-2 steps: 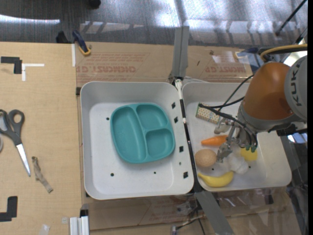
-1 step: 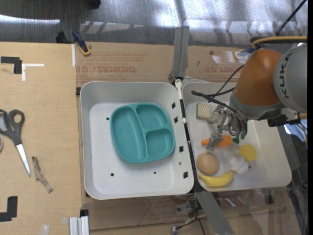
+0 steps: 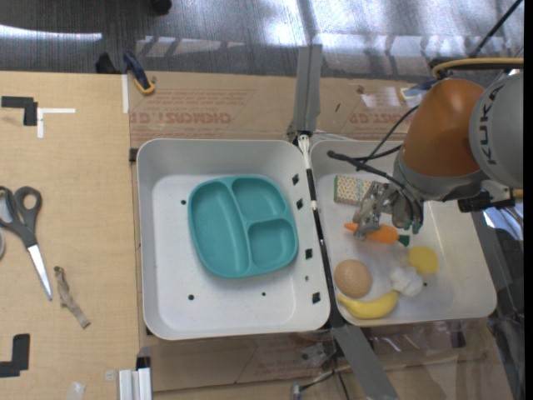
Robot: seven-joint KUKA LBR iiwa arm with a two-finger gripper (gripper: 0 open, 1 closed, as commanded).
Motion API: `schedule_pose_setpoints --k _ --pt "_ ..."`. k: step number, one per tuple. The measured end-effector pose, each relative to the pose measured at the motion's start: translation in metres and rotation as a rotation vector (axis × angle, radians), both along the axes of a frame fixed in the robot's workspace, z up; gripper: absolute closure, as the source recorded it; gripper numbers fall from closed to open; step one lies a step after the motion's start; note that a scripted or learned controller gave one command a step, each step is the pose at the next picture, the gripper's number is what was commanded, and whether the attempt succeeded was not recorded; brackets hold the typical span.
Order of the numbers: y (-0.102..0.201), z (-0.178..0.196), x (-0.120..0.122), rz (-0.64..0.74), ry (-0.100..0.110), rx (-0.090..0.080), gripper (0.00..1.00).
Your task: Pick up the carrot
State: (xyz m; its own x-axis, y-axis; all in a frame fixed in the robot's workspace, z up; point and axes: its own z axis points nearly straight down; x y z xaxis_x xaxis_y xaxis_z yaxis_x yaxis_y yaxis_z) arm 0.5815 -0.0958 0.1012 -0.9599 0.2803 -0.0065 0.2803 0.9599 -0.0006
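**Operator:** Where is the tool (image 3: 376,217), and where is the carrot (image 3: 381,234)?

**Technician:** You see the tool low in the right bin (image 3: 466,302), directly over the carrot. The carrot lies near the middle of that bin, with its orange body pointing left and its green end toward the right. The fingers reach down to the carrot's left portion. You cannot tell how far apart the fingers stand, nor whether the carrot sits between them, because the wrist hides the tips. Treat the grasp as unconfirmed.

**Operator:** How should this step be done well?

**Technician:** Centre the fingers across the carrot's thick portion, not on the tapered end. Set them across the narrow width, so that the closing line runs square to the carrot's length. Verify that the carrot rises with the tool before you count the pick as made. Judged from this layout, a rounded body may roll or slip out sideways on closing.

**Operator:** What do the bins contain?

**Technician:** The right bin holds the carrot, a patterned card-like packet (image 3: 351,190) behind it, a yellow lemon-like item (image 3: 425,261), a small white item (image 3: 407,281), a tan egg (image 3: 353,277) and a banana (image 3: 369,306) at the front. The left bin (image 3: 158,223) holds one teal divided plate (image 3: 243,226) with three compartments, all bare.
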Motion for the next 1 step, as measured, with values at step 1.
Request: schedule_pose_setpoints --k 1 --pt "0.0361 0.0898 -0.0121 0.01 0.004 0.003 1.0"
